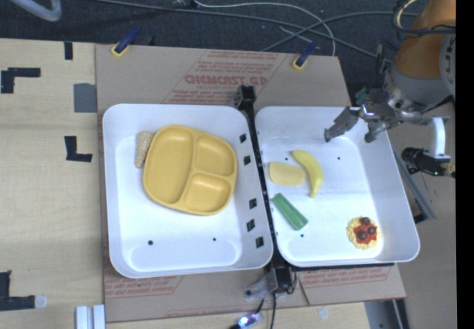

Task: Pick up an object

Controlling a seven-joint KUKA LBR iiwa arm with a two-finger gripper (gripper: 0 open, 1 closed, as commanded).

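Single fixed camera above bench, looking down at slant; left bin (118, 172) and right bin (385, 201) both in frame.

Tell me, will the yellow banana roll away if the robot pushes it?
Probably not. The banana is curved and lies flat in the right bin, so it would likely slide or spin. It touches the pale yellow piece, which might get nudged too.

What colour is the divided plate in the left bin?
Yellow all over. The divided plate shows clearly in the camera view, in the left bin.
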